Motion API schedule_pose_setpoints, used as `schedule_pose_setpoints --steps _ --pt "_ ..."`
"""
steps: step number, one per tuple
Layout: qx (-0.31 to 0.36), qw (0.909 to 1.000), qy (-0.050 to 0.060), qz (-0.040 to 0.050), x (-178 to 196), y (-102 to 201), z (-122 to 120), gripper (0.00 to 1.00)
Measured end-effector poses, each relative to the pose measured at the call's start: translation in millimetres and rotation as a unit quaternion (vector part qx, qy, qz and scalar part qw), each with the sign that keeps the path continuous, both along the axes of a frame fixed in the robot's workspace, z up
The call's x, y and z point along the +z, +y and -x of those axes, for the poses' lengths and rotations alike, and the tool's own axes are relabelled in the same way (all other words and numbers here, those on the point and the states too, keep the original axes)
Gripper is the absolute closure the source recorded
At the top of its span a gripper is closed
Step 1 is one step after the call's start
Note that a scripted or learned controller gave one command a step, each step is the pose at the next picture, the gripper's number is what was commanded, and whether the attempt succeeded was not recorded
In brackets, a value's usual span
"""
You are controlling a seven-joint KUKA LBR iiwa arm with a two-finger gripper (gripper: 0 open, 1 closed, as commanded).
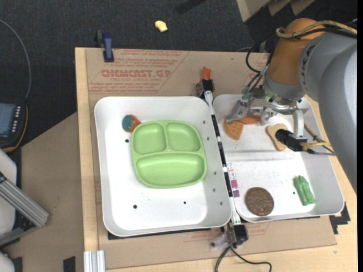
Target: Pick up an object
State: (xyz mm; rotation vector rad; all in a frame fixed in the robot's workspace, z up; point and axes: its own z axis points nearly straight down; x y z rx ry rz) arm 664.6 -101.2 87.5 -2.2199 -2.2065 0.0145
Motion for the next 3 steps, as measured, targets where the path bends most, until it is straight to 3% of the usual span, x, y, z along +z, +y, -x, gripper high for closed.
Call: schedule_pose_setpoints --steps 1,2,3 --pt "0.001 1.0000 -0.001 -0.0003 -0.1 -5.1 -0.4 0.00" --pt "0.003 1.0000 -0.010 0.0000 12.7 -3.2 -4.4 1.00" --pt "0.003 1.0000 -0.008 -0.0001 11.4 -3.1 -3.8 0.00"
